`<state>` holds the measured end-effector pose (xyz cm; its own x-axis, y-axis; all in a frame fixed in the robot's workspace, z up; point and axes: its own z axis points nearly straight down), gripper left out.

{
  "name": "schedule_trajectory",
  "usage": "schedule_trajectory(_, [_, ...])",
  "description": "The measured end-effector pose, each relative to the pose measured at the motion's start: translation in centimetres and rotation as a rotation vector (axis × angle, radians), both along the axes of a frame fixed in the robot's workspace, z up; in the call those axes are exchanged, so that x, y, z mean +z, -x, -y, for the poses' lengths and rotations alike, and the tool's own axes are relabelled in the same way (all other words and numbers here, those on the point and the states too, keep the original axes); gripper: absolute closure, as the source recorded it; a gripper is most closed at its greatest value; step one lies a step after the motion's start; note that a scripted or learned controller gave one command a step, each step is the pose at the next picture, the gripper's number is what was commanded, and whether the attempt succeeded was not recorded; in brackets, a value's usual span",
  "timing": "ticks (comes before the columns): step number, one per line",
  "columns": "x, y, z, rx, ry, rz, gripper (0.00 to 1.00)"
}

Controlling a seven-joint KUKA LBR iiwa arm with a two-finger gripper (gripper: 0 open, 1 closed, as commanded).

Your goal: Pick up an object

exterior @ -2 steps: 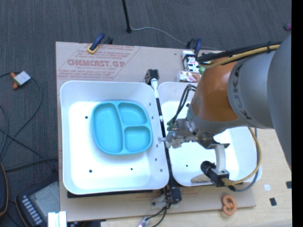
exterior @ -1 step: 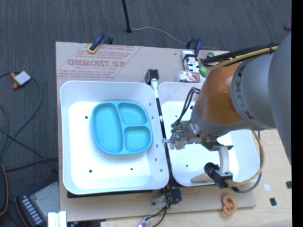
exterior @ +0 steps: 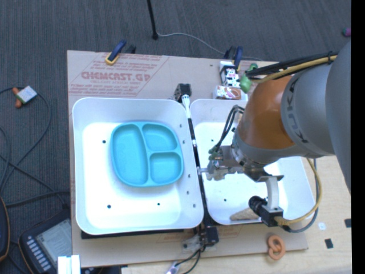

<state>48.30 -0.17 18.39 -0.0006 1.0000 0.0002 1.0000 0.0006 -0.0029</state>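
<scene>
Floor: dark grey carpet with black cables runs along the top and left of the frame.
Tabletop [exterior: 122, 76]: a brown board with red print, holding two shallow white bins side by side.
Left bin [exterior: 80, 153]: smooth white plastic. A light blue tray [exterior: 147, 153] with three rounded sections lies flat in its middle.
Right bin [exterior: 217, 207]: smooth white plastic, mostly covered by the big grey and orange arm [exterior: 285, 116].
Gripper [exterior: 219, 167]: low over the left part of the right bin, close to the wall between the bins. I cannot tell how its tips are set.
Thing to pick: a small tan wedge [exterior: 244, 214] lies flat near the bottom edge of the right bin.
Direction: the wedge sits below and a bit right of the gripper in the frame, near it but apart.
Long side: it runs left to right.
</scene>
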Motion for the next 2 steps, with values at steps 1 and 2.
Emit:
schedule_trajectory(1, [0.0, 0.0, 0.6, 0.001, 0.000, 0.000, 1.00])
schedule_trajectory(2, [0.0, 0.0, -0.6, 0.001, 0.000, 0.000, 1.00])
